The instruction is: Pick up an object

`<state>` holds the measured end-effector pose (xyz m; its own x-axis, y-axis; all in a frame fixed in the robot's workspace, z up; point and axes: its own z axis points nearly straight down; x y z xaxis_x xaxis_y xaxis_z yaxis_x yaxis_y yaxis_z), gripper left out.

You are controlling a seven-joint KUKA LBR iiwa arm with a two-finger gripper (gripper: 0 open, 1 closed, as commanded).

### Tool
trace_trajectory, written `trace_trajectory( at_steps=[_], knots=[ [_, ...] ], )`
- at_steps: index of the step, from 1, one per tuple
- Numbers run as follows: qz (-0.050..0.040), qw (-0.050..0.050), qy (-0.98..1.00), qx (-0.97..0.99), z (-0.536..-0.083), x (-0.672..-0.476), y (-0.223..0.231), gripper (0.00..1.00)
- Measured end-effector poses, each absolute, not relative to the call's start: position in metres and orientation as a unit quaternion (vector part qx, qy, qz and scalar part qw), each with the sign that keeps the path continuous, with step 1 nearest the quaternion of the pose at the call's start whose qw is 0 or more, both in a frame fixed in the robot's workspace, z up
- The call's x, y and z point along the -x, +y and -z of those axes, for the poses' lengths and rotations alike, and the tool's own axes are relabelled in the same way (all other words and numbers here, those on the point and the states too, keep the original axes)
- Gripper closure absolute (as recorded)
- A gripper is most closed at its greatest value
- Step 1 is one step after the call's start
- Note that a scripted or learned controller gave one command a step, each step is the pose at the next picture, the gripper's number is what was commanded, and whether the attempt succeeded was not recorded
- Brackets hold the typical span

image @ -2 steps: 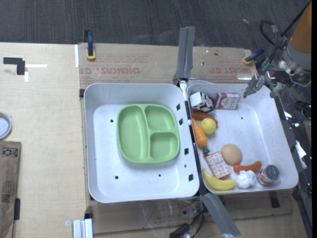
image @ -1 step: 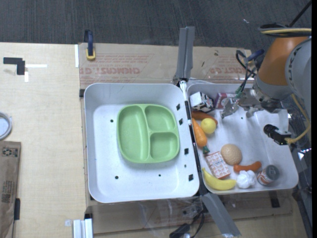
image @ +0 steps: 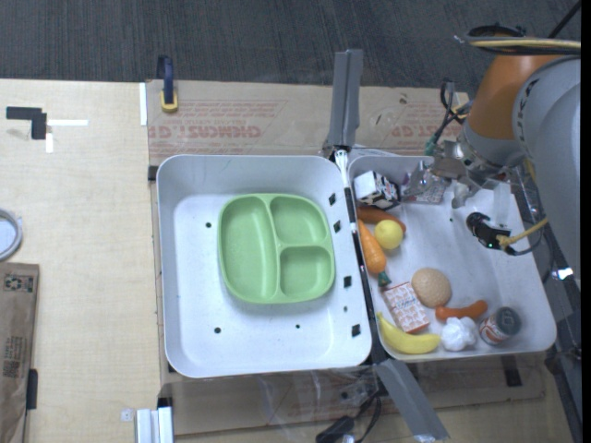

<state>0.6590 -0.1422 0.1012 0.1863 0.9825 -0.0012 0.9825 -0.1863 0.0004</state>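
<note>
A: Pincer status?
B: My pincer point(image: 434, 181) is at the right bin's point(image: 526, 275) far end. Open or closed, can't tell. Nothing visibly gripped.
A: Objects?
B: Lemon point(image: 389, 234) and carrot point(image: 371, 247) just left-below it; bun point(image: 431, 287), banana point(image: 406, 337) further down.

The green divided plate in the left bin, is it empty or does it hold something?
Empty. The green divided plate lies flat in the left bin, and all three compartments show only bare green surface.
</note>
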Motion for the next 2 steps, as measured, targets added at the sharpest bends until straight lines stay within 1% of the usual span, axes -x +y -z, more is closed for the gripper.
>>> trace_trajectory(
  at_steps=[1,2],
  knots=[
    [0.0011,0.001,0.639,-0.769,-0.1107,-0.6593,-0.1422,1.00],
    [0.0012,0.001,0.639,-0.769,-0.1106,-0.6592,-0.1421,0.00]
  ],
)
